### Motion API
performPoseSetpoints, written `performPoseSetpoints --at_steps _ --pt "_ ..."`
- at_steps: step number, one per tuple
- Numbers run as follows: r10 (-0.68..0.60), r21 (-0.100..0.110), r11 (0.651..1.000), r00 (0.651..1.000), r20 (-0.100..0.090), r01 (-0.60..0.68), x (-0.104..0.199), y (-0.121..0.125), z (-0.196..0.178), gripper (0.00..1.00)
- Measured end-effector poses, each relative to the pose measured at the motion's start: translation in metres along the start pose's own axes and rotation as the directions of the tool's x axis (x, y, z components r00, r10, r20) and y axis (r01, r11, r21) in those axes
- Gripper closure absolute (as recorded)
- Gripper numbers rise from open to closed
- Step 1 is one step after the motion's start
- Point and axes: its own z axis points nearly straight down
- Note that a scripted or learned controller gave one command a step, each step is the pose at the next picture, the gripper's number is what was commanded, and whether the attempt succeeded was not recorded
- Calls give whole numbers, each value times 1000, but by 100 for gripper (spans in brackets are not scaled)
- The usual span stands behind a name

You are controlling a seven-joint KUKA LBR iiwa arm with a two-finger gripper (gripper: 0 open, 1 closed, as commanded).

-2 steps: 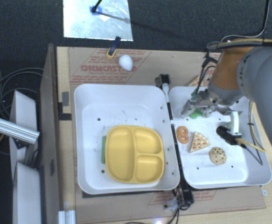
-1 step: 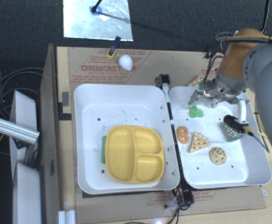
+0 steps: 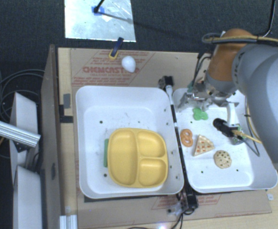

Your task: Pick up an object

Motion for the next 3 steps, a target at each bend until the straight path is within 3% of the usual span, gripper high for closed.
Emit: performPoseSetpoints --at_steps 1,2,3 --pt "8 2 1000 1000 2 -8 -33 -31 0 0" --pt "7 -3 1000 1000 2 -7 -69 -19 -12 0" --pt "-1 -3 1000 1000 0 1 -19 1 0 0"
